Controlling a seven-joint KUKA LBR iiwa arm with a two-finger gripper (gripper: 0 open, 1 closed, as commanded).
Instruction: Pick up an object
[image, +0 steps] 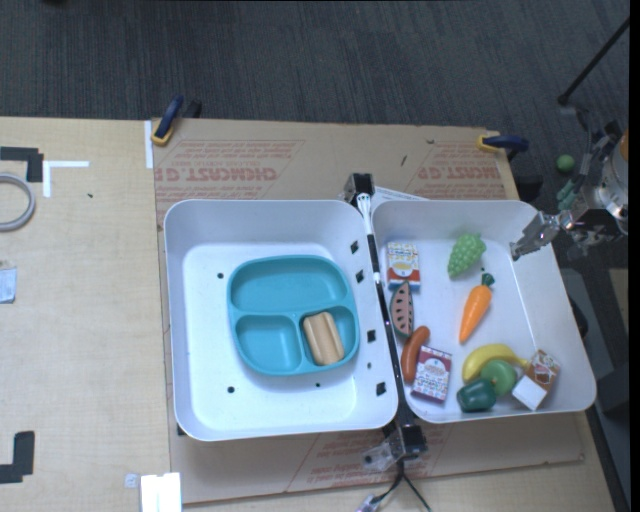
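Gripper: the gripper (530, 240) sits at the upper right rim of the right bin (556, 285), reaching in from the right; whether it is open or closed cannot be told at this size, and nothing shows held in it.
Nearest candidates: the green grapes (465, 253) lie just to the left of the gripper, and the carrot (475, 308) lies below and to the left, inside the same bin.
Carrot axis: it runs on a slant, leafy end up and to the right, tip down and to the left.
Judgement: the coming move likely calls for a short travel leftward and down into the bin.
Right bin contents: a small carton (403, 264), a watermelon slice (402, 309), a sausage (414, 352), a red box (432, 374), a banana (494, 357), a green pepper (478, 396) and a wrapped cube (535, 383).
Left bin (195, 300) contents: a teal divided tray (270, 290) with a hot dog bun (322, 337) in its lower right compartment.
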